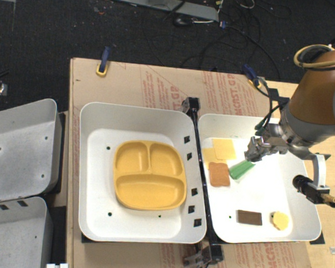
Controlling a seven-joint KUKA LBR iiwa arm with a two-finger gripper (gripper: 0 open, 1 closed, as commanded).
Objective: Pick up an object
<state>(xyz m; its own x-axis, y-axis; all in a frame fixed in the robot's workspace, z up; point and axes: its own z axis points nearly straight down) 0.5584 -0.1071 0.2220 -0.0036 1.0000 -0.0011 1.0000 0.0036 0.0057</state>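
the green object (241, 168) lies tilted in the right bin (298, 227), a little above the middle of the frame and right of centre, its upper right end running up to the gripper (256, 153). the gripper sits right at that upper end, but the fingertips are lost against the dark wrist hardware, so i cannot tell whether they are apart, together or clamped on the green piece. the lower left end of the green object is just beside a brown, toast-like slab (219, 174), which lies near the bin's left wall. above that slab sit two pale yellow flat squares (223, 149), one overlapping the other, in the upper left part of the same bin. toward the bottom of the right bin a dark brown rectangular block (248, 217) lies flat, and just to its right is a small yellow rounded piece (279, 220); the two are near each other but apart.

the arm (317, 99) comes in from the right edge of the frame, its orange band above the grey wrist, over the upper right of the bin.

the left bin (91, 153) holds a yellow divided plate (150, 175) with three compartments, resting near its middle. both bins stand on a cardboard-covered bench (142, 82). at the left edge of the frame are other white trays (17, 142), off the bench.
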